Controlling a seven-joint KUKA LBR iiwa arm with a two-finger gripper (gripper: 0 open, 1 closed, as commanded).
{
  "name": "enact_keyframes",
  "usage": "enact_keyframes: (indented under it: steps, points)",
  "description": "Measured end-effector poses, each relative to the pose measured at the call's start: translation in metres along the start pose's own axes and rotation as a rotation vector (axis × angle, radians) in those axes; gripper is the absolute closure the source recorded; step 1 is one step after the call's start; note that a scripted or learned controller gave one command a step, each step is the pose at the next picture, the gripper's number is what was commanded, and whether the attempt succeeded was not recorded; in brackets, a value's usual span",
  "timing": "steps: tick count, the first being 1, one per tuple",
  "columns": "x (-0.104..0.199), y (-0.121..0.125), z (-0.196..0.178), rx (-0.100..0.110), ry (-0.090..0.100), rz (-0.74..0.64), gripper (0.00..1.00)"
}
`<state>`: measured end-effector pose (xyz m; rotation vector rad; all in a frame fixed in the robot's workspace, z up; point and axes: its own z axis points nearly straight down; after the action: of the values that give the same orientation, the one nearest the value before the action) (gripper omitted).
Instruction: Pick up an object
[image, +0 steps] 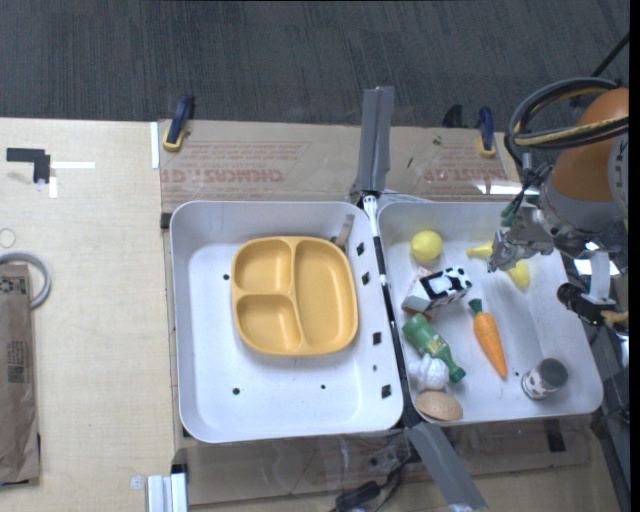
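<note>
The right bin (575, 330) holds several objects. A yellow lemon (427, 244) lies near its back left, with a black-and-white carton (438, 289) just in front of it. An orange carrot (489, 341) lies in the middle. A green bottle (433, 347), a white garlic bulb (431, 372) and a tan bread piece (438, 405) sit along the left wall. A small can (545, 378) stands at the front right. My gripper (504, 254) hangs low at the bin's back right, right over a yellow object (520, 276) that shows on both sides of it.
The left bin (200, 330) holds a yellow divided plate (295, 296). A raised divider (378, 270) separates the two bins. The arm's grey body and black cables (580, 170) crowd the right bin's back right corner. A brown paper bag (15, 370) lies on the bench at far left.
</note>
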<state>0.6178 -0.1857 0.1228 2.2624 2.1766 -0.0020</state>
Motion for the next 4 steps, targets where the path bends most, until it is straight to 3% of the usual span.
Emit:
enact_keyframes:
  steps: [1, 2, 3, 4]
  points:
    - [0.057, 0.039, -0.143, 0.0, 0.0, -0.104, 1.0]
    - [0.057, 0.039, -0.143, 0.001, 0.0, -0.103, 0.0]
    - [0.019, -0.001, -0.036, 0.002, 0.001, -0.057, 0.0]
    - [0.018, -0.055, 0.031, 0.001, 0.0, -0.156, 0.0]
